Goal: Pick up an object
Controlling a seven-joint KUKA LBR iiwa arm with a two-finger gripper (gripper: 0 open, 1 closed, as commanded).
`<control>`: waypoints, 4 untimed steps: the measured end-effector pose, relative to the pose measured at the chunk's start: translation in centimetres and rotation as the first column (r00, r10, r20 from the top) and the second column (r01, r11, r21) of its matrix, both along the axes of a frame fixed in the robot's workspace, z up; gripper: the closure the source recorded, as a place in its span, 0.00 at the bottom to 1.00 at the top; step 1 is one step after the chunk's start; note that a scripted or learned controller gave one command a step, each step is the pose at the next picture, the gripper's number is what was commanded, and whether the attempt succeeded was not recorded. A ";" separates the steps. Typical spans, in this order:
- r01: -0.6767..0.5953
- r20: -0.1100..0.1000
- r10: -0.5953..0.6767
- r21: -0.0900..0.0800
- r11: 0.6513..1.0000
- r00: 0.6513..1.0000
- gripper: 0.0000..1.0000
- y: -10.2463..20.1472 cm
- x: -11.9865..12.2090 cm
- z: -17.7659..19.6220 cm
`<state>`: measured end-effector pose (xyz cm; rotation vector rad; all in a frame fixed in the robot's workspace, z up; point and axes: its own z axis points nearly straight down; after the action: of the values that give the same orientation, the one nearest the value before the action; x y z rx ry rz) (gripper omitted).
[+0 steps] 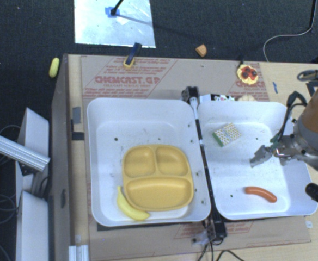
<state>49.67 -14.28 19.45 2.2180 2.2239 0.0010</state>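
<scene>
In the right bin (240, 110) lie a small green-and-white patterned block (226, 134) near the back left and an orange sausage (260, 193) near the front. My gripper (261, 155) hangs over the right part of this bin, between the two, a short way right of the block and above the sausage. Nothing shows between its fingers. The left bin (110, 118) holds a yellow divided tray (158, 176) with a banana (128, 206) lying against its front left corner.
The arm's grey body with its orange band (317, 118) covers the right bin's right side. On the cardboard behind the bins sit a small round red-and-yellow toy (248, 73) and a blue-and-yellow clip (131, 55). A black divider (200, 145) runs between the bins.
</scene>
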 end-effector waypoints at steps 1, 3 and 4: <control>0.000 0.001 0.000 0.000 1.000 1.000 0.00 4.8 3.2 -11.0; -0.002 0.008 0.002 -0.001 1.000 1.000 0.00 3.9 14.2 -10.4; -0.005 0.020 0.005 -0.005 1.000 1.000 1.00 3.8 14.5 -9.1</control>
<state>64.19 -10.47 10.39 2.1998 2.2170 0.0167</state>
